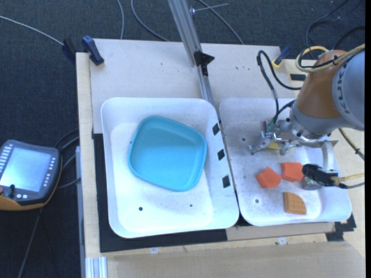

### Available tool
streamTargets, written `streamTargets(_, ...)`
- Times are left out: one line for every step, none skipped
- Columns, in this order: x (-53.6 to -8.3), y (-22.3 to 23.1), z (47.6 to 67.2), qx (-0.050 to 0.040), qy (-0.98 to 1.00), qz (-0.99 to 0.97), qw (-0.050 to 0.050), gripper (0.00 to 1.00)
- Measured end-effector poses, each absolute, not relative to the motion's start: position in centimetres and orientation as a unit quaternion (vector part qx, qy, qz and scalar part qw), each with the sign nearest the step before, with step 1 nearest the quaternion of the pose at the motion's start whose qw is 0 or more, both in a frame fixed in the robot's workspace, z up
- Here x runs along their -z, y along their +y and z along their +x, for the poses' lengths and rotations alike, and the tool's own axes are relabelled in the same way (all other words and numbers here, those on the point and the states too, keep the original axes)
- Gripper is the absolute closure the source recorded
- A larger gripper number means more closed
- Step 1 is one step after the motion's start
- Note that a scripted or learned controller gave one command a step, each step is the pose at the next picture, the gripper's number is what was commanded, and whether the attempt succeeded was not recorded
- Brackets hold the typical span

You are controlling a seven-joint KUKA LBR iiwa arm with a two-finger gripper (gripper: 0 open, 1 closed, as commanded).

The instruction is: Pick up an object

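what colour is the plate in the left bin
The plate is light blue, clear in the camera view.

A light blue square plate [168, 153] is laid flat in the left bin [174, 213]. In the right bin [243, 120], three small pieces are seen close together: an orange cube [268, 178], an orange-red block [292, 171] and a tan waffle-like piece [294, 203].

We find the left bin [116, 155] largely covered by a blue plate [168, 153], with bare floor along its near edge. In the right bin [246, 204], the arm [327, 91] and end effector [269, 143] hang over the far half, and an orange block [268, 178], a redder block [291, 171] and a tan piece [294, 203] sit close together toward the front right, leaving bare floor by the left wall. A metal pole [184, 25] slants over the worktop [145, 68] to the seam between the bins.
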State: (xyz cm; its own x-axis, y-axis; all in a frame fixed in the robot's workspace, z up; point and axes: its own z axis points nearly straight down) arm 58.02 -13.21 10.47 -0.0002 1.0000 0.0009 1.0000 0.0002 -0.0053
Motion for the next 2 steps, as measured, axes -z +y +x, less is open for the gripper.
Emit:
streamTargets(-9.5, -13.2, 58.0, -0.0002, -0.707, -0.707, 0.000, 0.00)
streamTargets(-10.6, -13.2, 58.1, 0.0006, -0.707, -0.707, 0.000, 1.00)
